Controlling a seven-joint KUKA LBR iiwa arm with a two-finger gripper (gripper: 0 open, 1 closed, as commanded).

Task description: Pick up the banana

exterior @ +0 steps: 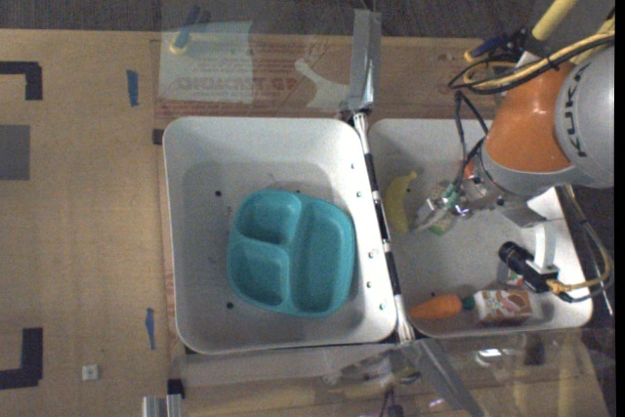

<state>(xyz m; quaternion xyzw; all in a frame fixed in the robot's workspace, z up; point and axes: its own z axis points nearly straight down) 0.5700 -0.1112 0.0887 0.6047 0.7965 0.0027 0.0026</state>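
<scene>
Carrot [436,308] lies low; my gripper [441,209] hangs just beside the banana [397,200], grip unreadable. I judge approach: shift left, descend, close.

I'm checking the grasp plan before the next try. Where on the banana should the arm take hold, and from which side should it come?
Probably the banana's middle, from above, fingers closing across its narrow width. It lies flat in the right bin, lengthwise along the wall shared with the left bin, so a sideways approach from that wall looks blocked. The tool sits just to its right.
</scene>
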